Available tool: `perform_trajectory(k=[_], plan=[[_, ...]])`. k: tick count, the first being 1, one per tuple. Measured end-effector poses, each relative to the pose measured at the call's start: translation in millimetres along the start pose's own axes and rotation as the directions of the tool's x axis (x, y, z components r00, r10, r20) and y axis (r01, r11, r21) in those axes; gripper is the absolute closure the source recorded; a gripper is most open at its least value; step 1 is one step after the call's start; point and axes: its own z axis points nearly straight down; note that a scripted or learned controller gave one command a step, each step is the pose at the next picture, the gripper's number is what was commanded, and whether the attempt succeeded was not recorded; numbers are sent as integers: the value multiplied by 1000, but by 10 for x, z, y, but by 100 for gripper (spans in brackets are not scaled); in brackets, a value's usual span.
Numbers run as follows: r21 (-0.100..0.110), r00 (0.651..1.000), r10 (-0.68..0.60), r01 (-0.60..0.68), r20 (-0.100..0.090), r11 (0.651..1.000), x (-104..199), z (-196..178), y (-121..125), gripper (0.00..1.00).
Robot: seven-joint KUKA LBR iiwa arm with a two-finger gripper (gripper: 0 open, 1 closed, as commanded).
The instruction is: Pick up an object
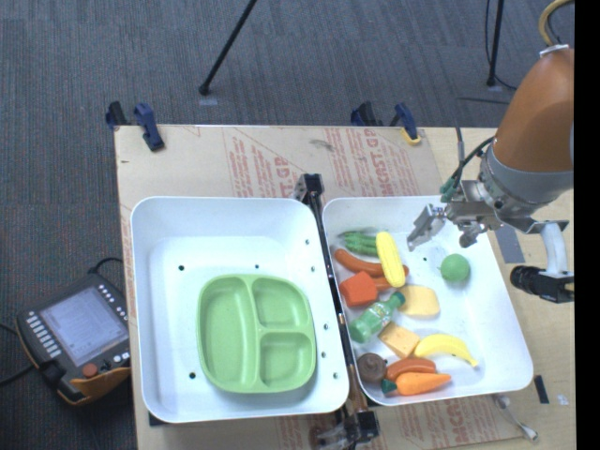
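Note:
The right bin (pixel 497 322) holds several toy foods: a green ball (pixel 455 268), a yellow corn cob (pixel 390 258), green beans (pixel 357 242), a red-orange pepper (pixel 358 289), a green bottle (pixel 375 317), a banana (pixel 446 347) and carrots (pixel 417 381). My gripper (pixel 445 231) hangs above the bin's far right part, just up and left of the green ball. Its two fingers stand apart, open, with nothing between them.
The left bin (pixel 155 251) bears a green divided plate (pixel 255 331). A teach pendant (pixel 75 331) lies off the bench at the left. Blue clamps (pixel 147 125) grip the bench's far edge. A cheese block (pixel 400 339) and a brown piece (pixel 371 367) sit near the right bin's front.

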Motion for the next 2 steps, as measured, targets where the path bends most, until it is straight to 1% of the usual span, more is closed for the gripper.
perform_trajectory(k=[1, 2], plan=[[-8, 951, -309, 309, 4, 951, 218, 1526, 197, 0], [-7, 952, -305, 305, -1, 952, 227, 1428, 199, 100]])
